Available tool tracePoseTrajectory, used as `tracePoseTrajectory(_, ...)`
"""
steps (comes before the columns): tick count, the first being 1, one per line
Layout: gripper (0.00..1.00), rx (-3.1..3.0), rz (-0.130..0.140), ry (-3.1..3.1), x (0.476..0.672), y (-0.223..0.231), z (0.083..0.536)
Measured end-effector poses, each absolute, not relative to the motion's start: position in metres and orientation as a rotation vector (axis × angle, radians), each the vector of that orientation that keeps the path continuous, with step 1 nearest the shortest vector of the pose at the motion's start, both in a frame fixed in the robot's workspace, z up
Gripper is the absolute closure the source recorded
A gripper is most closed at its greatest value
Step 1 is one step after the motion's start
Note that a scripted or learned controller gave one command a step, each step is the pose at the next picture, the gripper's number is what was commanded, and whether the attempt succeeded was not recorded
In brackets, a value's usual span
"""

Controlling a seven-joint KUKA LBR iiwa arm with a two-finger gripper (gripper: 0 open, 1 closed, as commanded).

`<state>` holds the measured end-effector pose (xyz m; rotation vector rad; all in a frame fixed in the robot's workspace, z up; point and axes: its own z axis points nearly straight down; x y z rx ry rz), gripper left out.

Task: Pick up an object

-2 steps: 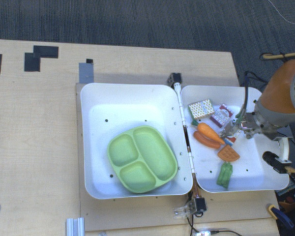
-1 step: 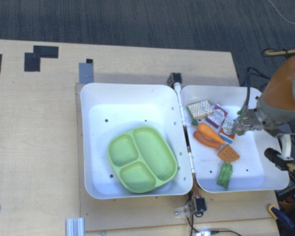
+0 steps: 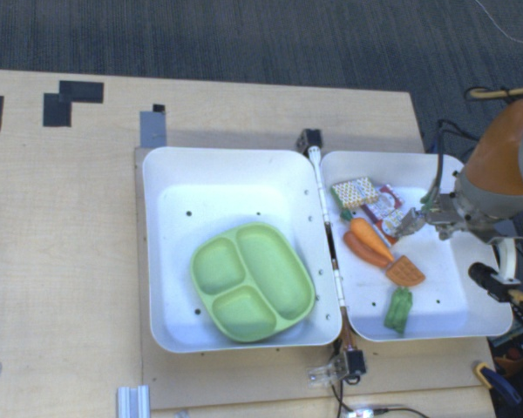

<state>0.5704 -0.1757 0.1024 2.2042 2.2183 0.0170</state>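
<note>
The right bin (image 3: 471, 320) holds several small items. A dotted colourful packet (image 3: 353, 192) lies at its back left, with a red and white wrapper (image 3: 384, 205) beside it. Two orange carrot-like pieces (image 3: 368, 239) lie side by side in the middle, and an orange wedge (image 3: 405, 273) sits just below them. A green pickle-shaped piece (image 3: 398, 310) rests near the front wall. My gripper (image 3: 411, 222) hangs low over the bin, right beside the red and white wrapper and just above the carrots. Nothing can be seen held in it.
In the left bin (image 3: 170, 233) a light green divided plate (image 3: 253, 281) lies at the front middle. The grey arm with its orange band (image 3: 506, 159) comes in over the right bin's far right side. Cables and a clamp (image 3: 344, 368) sit at the bench's front edge.
</note>
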Motion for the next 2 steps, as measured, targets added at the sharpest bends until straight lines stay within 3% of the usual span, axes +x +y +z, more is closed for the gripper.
tracePoseTrajectory(1, 0.0, 2.211, 0.007, 2.221, 0.536, -0.132, 0.087)
tracePoseTrajectory(2, 1.0, 2.208, 0.011, 2.219, 0.537, -0.132, 0.098)
